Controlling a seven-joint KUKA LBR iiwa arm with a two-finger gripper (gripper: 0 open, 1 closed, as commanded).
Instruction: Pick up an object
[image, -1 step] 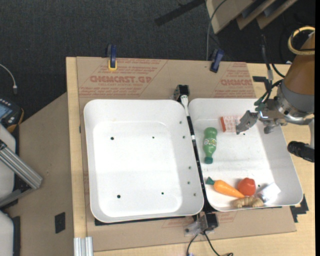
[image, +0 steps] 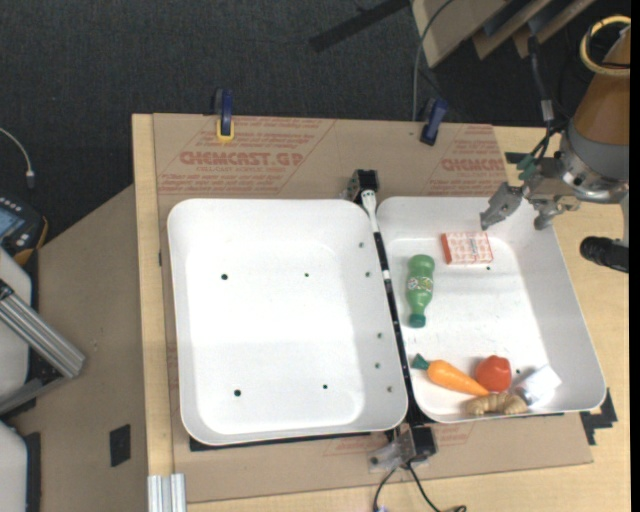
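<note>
While hanging over the far right corner of the right bin (image: 560, 290), gripper (image: 520, 208) spread wide, nothing between fingers, just beyond the small red-and-white box (image: 466, 248). Attached to grey arm (image: 600, 130) w/ orange band, reaching in from the right.

Inside right bin, far to near: red-and-white box lying flat nr the far wall; green bottle (image: 418, 288) lying lengthwise close to the left wall, cap end toward the near side; orange carrot (image: 450, 376) lying at a slant nr the front; red tomato-like item (image: 493, 373) just beside carrot's right end; tan knobbly piece (image: 498, 404), maybe ginger, at the front rim, touching or nearly touching the red item; small whitish scrap (image: 540, 384) to its right, can't tell what.

Left bin (image: 200, 300) alongside, edges meeting the right bin at the middle. Both bins resting on brown board (image: 300, 150) atop the bench, w/ two blue clamps (image: 224, 108) on the far edge.
</note>
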